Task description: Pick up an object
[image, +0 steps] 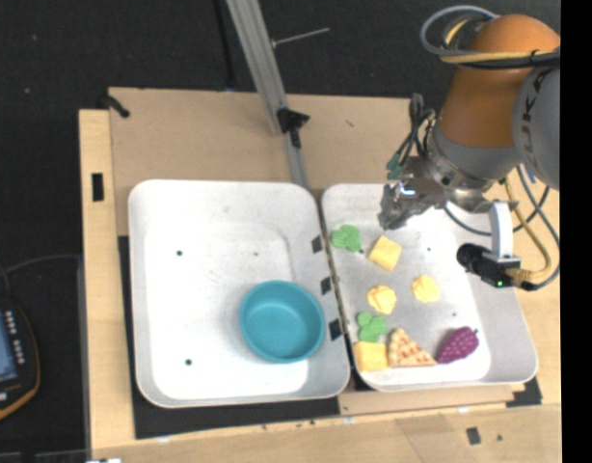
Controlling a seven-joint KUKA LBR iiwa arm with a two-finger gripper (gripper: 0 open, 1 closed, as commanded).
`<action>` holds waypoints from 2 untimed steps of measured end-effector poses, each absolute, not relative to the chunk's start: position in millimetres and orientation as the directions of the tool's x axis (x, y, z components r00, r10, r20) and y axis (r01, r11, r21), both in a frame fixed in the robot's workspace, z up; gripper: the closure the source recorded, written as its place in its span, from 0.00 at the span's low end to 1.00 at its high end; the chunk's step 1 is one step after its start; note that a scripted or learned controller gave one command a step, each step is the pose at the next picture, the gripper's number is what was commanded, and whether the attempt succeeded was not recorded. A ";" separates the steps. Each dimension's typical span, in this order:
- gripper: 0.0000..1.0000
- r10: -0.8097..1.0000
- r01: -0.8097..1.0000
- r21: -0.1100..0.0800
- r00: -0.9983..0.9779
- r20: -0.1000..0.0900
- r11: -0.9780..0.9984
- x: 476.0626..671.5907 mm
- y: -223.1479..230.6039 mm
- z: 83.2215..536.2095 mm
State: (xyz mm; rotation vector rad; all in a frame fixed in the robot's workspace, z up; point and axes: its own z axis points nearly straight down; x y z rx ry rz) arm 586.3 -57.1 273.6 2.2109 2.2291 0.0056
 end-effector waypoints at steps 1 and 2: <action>1.00 1.000 1.000 0.000 -0.007 0.001 0.007 587.5 0.6 263.6; 1.00 1.000 1.000 0.001 -0.007 0.001 0.007 592.6 59.5 254.9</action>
